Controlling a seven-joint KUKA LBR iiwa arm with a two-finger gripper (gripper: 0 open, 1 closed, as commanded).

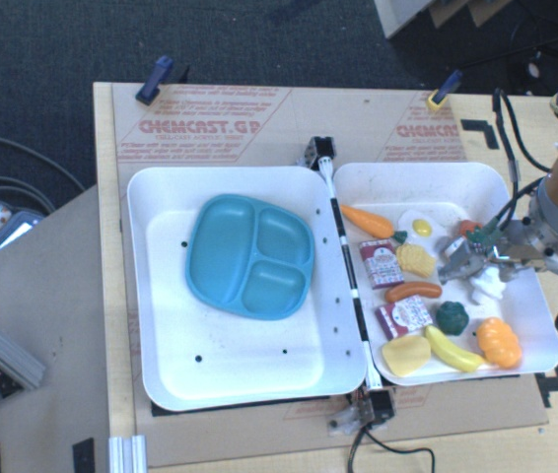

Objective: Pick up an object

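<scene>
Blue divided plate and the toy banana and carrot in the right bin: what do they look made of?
Blue divided plate: likely moulded plastic, smooth and matte, with one even colour and rounded compartment ridges. Banana and carrot: probably plastic toy food, with flat saturated colour and a slight sheen; hard or soft cannot be told. Both bins: white, thin-walled, apparently plastic.

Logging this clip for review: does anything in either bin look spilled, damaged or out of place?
Nothing stands out. The blue divided plate lies flat in the left bin, turned slightly askew. The toy foods sit loosely inside the right bin, none over its rim.
</scene>
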